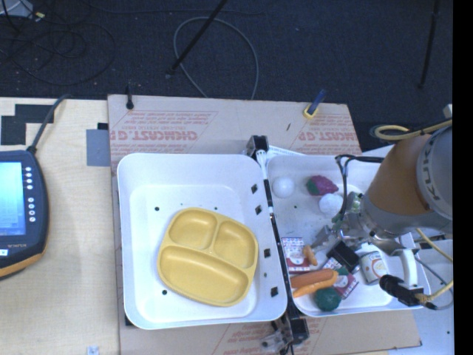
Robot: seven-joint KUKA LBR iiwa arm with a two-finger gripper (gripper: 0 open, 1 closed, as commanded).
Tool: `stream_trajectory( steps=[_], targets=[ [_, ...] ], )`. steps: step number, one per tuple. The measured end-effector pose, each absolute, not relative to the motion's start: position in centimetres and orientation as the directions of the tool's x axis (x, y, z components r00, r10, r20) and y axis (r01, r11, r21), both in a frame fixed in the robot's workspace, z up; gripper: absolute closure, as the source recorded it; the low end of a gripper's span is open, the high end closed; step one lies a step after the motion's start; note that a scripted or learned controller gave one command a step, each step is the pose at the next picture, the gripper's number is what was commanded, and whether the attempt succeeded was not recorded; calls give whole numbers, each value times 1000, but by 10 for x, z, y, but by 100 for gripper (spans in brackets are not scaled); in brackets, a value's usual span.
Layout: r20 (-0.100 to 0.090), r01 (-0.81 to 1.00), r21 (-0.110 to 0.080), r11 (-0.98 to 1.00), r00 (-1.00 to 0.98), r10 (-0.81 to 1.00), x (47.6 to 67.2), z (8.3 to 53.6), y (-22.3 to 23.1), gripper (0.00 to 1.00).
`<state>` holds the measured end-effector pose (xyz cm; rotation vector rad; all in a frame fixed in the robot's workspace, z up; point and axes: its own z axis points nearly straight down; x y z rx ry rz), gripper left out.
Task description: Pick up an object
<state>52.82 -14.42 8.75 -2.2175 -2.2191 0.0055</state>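
My hand [336, 235] hovers low inside the right bin [295, 165], positioned for a pick; grip state: I cannot tell. The carrot [312, 278] lies just below-left of it, near the green ball [327, 299].

The arm [403, 183] reaches in from the right, tool [334, 237] lowered.
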Motion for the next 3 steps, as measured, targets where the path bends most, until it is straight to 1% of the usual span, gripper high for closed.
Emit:
stream_trajectory(
  steps=[1, 2, 3],
  targets=[
    [3, 1000, -1, 0, 0, 1000, 553, 87, -200, 0],
    [-1, 1000, 3, -4, 4, 1000, 510, 88, -172, 0],
    [1, 1000, -3, 2, -2, 1000, 553, 87, -160, 0]
  ],
)
